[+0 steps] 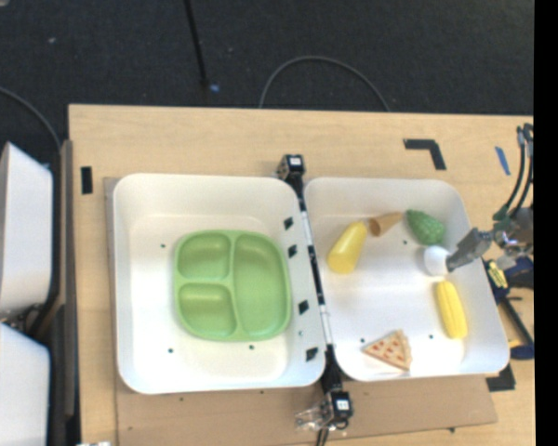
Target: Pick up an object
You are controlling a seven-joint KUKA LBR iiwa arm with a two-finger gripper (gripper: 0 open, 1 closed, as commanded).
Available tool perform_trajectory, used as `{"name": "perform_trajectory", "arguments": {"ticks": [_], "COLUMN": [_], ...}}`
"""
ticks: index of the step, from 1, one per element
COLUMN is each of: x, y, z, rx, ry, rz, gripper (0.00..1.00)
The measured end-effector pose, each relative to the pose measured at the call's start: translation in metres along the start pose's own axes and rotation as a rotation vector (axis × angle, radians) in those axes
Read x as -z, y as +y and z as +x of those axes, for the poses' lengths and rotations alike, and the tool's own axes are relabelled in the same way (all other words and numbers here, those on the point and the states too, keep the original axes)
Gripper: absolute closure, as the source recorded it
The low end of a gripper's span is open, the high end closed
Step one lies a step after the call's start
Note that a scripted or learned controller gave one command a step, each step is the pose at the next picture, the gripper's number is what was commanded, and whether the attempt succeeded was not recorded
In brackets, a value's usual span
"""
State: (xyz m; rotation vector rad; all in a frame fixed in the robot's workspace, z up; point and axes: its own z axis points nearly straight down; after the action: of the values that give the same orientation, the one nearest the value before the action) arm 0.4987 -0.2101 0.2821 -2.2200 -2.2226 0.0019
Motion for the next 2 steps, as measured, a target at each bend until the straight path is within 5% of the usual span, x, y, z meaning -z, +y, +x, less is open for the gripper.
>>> {"name": "perform_trajectory", "arguments": {"ticks": [2], "x": [-0.121], "y": [0.004], "z": [0.0], "rx": [-0.002], "ry": [0.001], "rz": [0.004], "gripper": [0.0]}}
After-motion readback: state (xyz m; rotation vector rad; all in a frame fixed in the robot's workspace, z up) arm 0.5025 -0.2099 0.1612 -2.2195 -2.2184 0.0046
